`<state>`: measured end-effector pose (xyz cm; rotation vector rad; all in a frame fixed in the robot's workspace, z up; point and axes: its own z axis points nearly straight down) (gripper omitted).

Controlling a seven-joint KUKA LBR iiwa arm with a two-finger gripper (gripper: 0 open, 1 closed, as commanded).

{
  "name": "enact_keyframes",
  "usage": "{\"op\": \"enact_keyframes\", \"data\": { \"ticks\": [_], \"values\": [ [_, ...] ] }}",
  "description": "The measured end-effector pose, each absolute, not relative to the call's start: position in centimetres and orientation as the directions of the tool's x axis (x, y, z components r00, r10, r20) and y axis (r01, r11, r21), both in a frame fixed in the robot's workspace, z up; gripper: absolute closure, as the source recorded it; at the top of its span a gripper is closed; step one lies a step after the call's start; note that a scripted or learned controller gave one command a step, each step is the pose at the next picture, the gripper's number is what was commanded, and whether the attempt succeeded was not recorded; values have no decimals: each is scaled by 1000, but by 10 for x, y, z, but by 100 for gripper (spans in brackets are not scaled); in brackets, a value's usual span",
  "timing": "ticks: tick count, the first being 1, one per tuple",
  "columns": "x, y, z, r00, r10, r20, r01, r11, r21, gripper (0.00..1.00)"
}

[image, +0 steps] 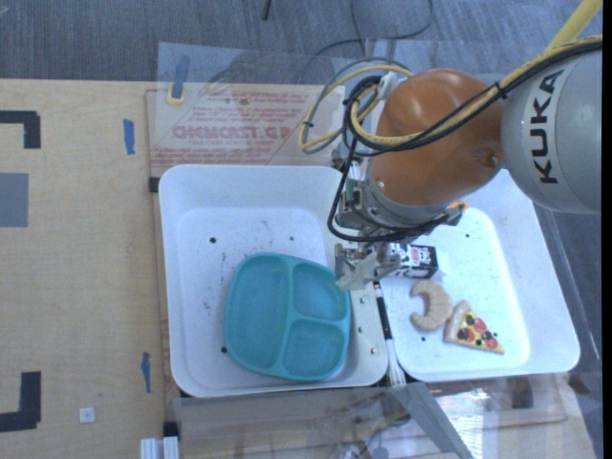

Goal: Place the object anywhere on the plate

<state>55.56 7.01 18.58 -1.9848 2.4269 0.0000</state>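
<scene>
- The hand (361, 268) hangs over the seam between the two bins; whether it is released or clenched cannot be told.
- The croissant (431, 305) and the pizza slice (473, 330) lie in the right bin (521, 256), just right of the hand.
- The plate (287, 316), smooth teal plastic with three compartments, sits in the left bin (191, 247), on the opposite side.
- The croissant is curved and pale; the slice is a flat triangle.
</scene>
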Motion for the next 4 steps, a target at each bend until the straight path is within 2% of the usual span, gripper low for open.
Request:
{"op": "enact_keyframes", "data": {
  "ticks": [1,2,3,4],
  "values": [
    [519,132,171,-124,-992,-4,-992,124,-1,100],
    [523,52,195,-35,-999,-4,-999,35,-4,100],
    [512,129,144,199,-980,-3,-980,-199,0,100],
    [513,31,215,91,-996,-3,-996,-91,-4,100]
  ]
}}
